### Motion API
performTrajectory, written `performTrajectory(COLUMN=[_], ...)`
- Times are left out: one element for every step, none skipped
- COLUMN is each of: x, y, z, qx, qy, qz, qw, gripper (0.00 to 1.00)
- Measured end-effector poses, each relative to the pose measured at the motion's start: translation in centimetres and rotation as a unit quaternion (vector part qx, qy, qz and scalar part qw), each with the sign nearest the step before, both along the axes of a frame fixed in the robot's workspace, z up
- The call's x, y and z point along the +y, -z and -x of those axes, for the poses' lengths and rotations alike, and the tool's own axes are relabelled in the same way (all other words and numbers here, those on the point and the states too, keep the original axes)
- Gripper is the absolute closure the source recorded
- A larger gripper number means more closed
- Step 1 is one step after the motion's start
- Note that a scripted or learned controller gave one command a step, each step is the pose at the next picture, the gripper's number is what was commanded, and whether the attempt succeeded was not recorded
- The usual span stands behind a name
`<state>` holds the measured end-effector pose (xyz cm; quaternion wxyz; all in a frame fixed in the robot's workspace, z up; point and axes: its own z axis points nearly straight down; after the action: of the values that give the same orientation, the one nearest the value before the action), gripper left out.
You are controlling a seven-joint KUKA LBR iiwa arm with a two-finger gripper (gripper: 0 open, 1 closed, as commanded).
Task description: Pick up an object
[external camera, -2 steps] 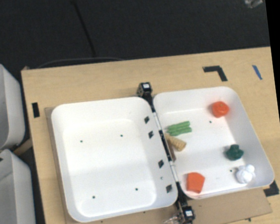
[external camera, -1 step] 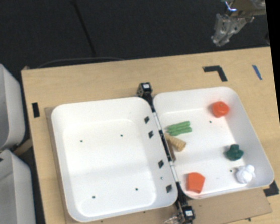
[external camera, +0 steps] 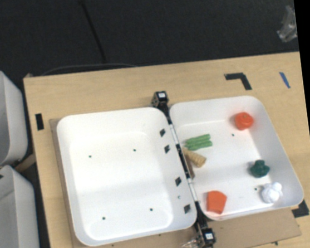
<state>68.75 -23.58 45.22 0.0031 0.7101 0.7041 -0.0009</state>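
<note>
The left bin [external camera: 116,176] has nothing lying in it. All the candidates sit in the right bin [external camera: 221,112]. Along its left edge, by the divider between the bins, lie a green piece [external camera: 198,142] and just below it a tan piece [external camera: 196,159], close together and possibly touching. An orange block [external camera: 215,202] sits in the near left corner. An orange ball [external camera: 243,120] rests toward the far right corner, a dark green lump [external camera: 258,168] lies against the right edge, and a white lump [external camera: 271,193] sits in the near right corner. As for the gripper, I cannot tell its state, open or closed, or whether it has anything. Judging by this, nothing is lifted yet; choosing, approaching, grasping and raising an object all remain.
</note>
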Motion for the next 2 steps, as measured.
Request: performTrajectory(x=[1.1,4.3], y=[-0.4,8.9], z=[-0.1,-0.1], qx=[0.000,0.004], qy=[-0.005,-0.005], qz=[-0.0007,-0.0026], qw=[1.0000,1.0000], gripper=[1.00,1.00])
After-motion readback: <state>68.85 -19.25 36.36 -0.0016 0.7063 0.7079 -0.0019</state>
